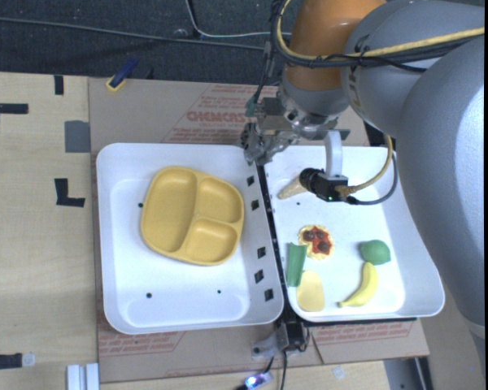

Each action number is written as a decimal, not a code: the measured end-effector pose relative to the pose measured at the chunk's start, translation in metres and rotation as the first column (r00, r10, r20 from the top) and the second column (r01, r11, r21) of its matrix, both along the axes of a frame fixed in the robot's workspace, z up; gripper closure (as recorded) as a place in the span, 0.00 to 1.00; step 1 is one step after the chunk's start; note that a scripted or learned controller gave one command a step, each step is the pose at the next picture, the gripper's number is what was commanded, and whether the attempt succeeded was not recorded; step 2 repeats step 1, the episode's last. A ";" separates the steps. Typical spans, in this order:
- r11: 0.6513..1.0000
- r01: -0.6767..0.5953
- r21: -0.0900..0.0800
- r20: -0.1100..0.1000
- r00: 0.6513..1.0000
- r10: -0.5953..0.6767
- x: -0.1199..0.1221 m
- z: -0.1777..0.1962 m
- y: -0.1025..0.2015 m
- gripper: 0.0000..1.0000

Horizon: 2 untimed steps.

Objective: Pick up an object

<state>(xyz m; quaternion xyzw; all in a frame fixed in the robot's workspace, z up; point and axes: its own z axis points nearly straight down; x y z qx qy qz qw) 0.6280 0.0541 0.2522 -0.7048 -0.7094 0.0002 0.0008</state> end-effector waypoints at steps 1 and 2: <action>1.000 0.002 -0.001 0.000 1.000 -0.002 0.015 -0.005 0.042 1.00; 1.000 0.002 -0.001 0.000 1.000 -0.002 0.015 -0.005 0.042 1.00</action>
